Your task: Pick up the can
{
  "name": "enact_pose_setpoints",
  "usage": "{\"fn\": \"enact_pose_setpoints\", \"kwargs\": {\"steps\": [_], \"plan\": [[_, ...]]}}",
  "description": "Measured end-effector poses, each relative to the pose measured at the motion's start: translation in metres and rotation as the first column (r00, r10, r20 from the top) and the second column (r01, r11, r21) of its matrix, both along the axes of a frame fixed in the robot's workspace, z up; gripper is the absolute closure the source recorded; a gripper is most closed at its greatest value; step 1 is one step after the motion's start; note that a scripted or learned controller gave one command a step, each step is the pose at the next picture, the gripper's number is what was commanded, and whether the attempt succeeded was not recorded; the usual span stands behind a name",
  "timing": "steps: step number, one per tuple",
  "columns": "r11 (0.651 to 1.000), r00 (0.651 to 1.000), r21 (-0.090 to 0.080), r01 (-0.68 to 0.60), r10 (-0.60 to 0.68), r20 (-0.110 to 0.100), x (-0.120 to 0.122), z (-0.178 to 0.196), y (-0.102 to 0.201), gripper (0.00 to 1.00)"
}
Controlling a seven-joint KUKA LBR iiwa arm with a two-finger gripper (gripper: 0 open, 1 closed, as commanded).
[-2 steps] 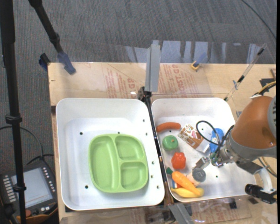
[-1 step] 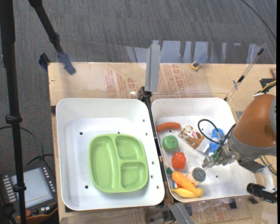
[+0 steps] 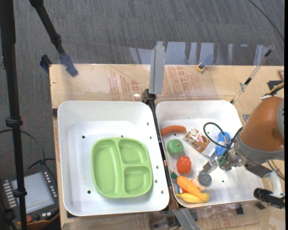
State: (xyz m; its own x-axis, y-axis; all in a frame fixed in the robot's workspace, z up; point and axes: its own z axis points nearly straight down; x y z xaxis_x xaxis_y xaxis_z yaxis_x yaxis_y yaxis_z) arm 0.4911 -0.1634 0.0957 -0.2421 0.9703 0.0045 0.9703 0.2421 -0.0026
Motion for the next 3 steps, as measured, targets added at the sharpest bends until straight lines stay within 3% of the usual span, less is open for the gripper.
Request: {"fn": "enact_pose_setpoints", "kwargs": {"steps": [1,2,3], "plan": [[1.000,1.000,0.002,0.006,-0.006,-0.002,-0.0002,0.0087,-0.0007,1.00],[1.000,1.000,0.002,0.006,-0.006,-0.002,-0.0001,0.0087,-0.0007,0.00],[1.000,1.000,0.003,0.010,-0.010,-0.003,-0.0002,0.0174,-0.0014,1.00]]}}
